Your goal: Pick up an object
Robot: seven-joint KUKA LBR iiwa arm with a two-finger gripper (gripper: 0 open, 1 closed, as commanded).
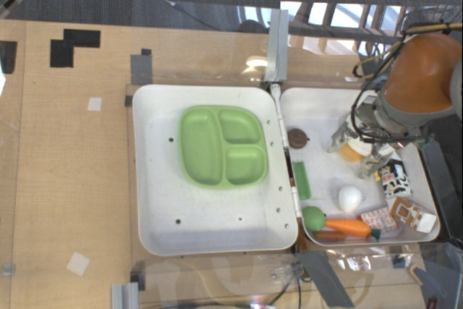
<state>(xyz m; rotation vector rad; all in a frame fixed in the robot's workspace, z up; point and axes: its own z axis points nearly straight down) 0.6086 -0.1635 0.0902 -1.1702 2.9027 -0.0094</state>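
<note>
The arm hung over the right bin at about two o'clock in the frame, its claw low above a yellowish thing, and whether it was clenched or released could not be told under the wrist. Risk number one: crowding. A black-and-white carton sat just beside at five o'clock, so a descent could nudge it or catch two things at once. The egg at six o'clock looked round and likely to roll. The carrot lay against the near wall, awkward to reach. The green plate sat alone in the left bin, out of trouble.
</note>
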